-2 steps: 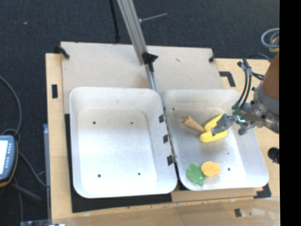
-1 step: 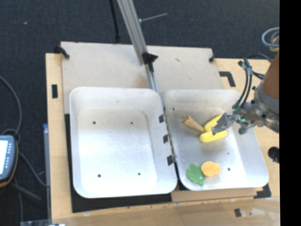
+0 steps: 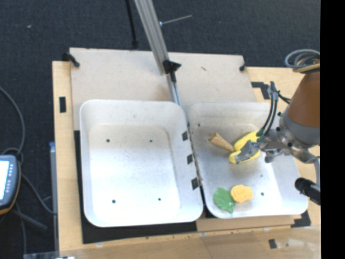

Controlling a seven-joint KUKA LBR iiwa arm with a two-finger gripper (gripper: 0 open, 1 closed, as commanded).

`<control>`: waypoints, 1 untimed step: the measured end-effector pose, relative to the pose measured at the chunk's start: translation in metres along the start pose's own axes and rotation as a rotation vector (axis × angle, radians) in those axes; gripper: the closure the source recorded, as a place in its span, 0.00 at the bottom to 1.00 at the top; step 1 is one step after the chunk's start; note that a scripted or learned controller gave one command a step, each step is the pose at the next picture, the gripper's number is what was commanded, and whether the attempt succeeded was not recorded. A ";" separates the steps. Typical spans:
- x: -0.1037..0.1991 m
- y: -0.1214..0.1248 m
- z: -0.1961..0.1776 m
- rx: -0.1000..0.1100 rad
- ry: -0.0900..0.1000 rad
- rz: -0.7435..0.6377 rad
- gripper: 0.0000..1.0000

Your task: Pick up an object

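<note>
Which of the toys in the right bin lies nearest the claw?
The yellow banana, right at the claw. The tan cone lies further left, and the green leaf and orange ball sit near the front rim.

Two shallow white bins sit side by side on a light wooden bench point(image 3: 124, 74). The left bin point(image 3: 135, 161) shows only small dark dots on its floor. In the right bin point(image 3: 280, 193), the arm point(image 3: 304, 109) reaches in from the right edge, and its gripper point(image 3: 249, 152) is low over a yellow banana-shaped object point(image 3: 241, 144) near the bin's middle; the object lies at the fingertips, touching them. A tan cone-shaped piece point(image 3: 220, 141) lies just beside the yellow object, toward the bin's left wall. Near the front edge, a green leafy object point(image 3: 223, 198) touches a yellow-orange round object point(image 3: 241, 193). A slanted metal rail point(image 3: 153, 31) rises from the bench's back edge.
</note>
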State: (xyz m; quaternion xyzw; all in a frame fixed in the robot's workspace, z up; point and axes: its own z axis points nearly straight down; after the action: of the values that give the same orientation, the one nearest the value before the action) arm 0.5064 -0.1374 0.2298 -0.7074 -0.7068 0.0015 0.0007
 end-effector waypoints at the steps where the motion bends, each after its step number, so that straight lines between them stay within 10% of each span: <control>1: 0.002 0.005 0.062 0.001 0.000 0.000 0.00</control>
State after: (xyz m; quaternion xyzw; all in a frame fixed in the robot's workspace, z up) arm 0.5108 -0.1357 0.1679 -0.7074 -0.7068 0.0016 0.0012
